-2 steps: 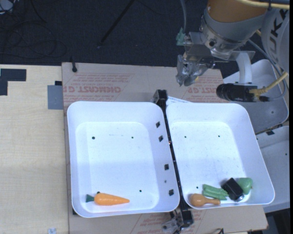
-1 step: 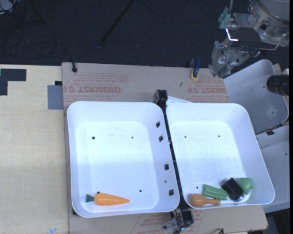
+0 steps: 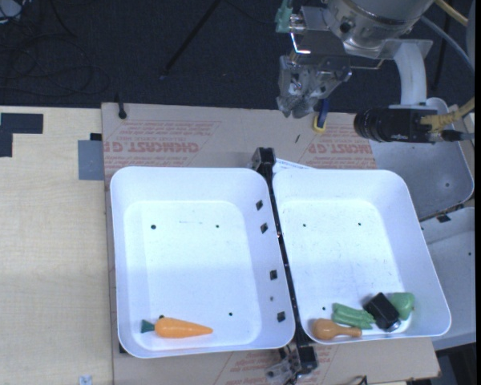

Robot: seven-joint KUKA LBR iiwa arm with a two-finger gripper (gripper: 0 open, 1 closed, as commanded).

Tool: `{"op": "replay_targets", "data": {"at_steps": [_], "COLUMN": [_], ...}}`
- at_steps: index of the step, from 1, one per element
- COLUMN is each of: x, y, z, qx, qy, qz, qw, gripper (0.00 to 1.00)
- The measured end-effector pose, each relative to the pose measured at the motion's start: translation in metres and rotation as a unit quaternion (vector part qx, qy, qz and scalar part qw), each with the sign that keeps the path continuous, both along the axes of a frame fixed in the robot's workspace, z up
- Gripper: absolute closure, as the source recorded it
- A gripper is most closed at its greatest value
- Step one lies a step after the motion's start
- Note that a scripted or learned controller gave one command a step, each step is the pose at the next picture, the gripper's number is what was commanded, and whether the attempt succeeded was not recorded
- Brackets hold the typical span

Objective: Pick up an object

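Two white bins lay side by side: the left bin (image 3: 128, 215) held an orange carrot (image 3: 183, 328) near its front wall; the right bin (image 3: 417, 239) held a green piece (image 3: 353, 315), a black block (image 3: 382, 310) and a tan piece (image 3: 333, 330) clustered at its front corner. The gripper (image 3: 303, 96) hung beyond the bins, carrying nothing; its jaw state could not be told, possibly owing to clutter. Approach stage: next, a descent over one object.

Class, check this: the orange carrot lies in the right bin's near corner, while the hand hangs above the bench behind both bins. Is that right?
Not quite. The camera view shows the orange carrot in the near corner of the left bin, not the right one. The hand does hang above the bench behind both bins.
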State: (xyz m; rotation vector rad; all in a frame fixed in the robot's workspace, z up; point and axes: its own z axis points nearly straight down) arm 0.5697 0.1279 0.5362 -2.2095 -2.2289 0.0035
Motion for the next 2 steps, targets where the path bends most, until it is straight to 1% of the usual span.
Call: {"op": "replay_targets", "data": {"at_steps": [1,2], "x": [-0.007,0.004], "y": [0.124,0.115], "z": [0.000,-0.227], "qx": [0.0006,-0.0049], "qy": [0.001,0.008], "qz": [0.003,-0.005], "qw": [1.0000,0.9999], "gripper": [1.00,1.00]}}
